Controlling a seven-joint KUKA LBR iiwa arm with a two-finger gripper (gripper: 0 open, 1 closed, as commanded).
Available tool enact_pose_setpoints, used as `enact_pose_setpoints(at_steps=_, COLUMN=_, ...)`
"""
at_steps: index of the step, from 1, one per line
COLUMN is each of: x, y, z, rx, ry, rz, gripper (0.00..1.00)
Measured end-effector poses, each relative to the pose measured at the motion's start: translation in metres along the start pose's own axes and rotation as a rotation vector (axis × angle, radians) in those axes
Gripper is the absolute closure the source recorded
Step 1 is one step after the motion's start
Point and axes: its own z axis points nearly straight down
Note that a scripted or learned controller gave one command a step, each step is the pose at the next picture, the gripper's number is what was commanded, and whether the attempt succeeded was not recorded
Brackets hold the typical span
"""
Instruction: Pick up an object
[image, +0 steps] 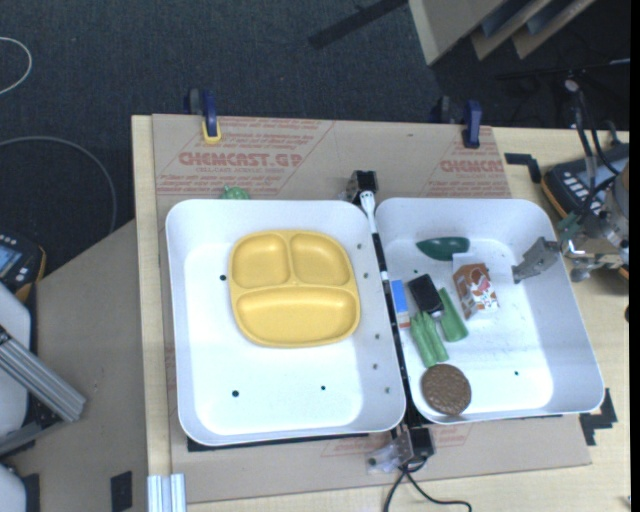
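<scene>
Gripper (535, 258) at the far right, grey and angular, hangs over the right rim of the right bin, with nothing visibly held; I cannot tell how it is set.

From largest to smallest: a brown cardboard sheet (300, 145) printed with red lettering covers the bench, pinned at its far edge by two blue clamps (208, 108). On it sit two shallow white bins touching side by side. The left bin (270, 400) holds a yellow plate with three compartments (294, 287), lying flat toward the bin's far half.

The right bin (540, 370) holds the small objects that could be picked. A round brown disc (445, 389) lies at the near edge, close to the bin's left corner. Two green sticks (433, 337) lie side by side just beyond it, slanted. A small packet with a red and brown print (476, 289) sits near the middle. A black block (425, 295) lies just left of the packet, and a blue and white item (399, 301) lies against the left wall. A dark green oval object (443, 245) rests toward the far side.
</scene>
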Motion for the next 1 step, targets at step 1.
enact_pose_setpoints(at_steps=1, x=0.0491, y=0.02, z=0.1488, rx=0.0, ry=0.003, rz=-0.003, gripper=0.0)
